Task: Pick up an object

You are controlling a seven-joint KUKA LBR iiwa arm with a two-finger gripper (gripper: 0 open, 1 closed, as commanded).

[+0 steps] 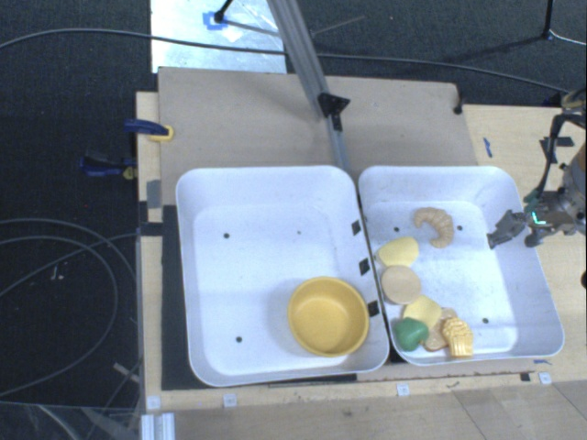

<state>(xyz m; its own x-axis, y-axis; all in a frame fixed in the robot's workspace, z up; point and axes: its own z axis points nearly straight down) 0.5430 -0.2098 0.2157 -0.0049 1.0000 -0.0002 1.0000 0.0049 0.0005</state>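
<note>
Left of your gripper (506, 232), whose fingers looked parted and empty, the croissant (435, 225) lay untouched, so your approach needed a reach inward.

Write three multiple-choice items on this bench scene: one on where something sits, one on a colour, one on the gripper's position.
1. Where is the yellow bowl?
A. Near corner of the left bin
B. Far corner of the right bin
C. On the bench outside both bins

2. What colour is the item at the right bin's near edge, beside the corn cob?
A. Red
B. Green
C. Blue

3. Where is the gripper?
A. Touching the bowl
B. Over the right bin's right side, apart from the croissant
C. Over the left bin

Answers: 1 A, the bowl rests in the left bin near the divider. 2 B, it is plainly green. 3 B, bare white floor lies between gripper and croissant.
</note>
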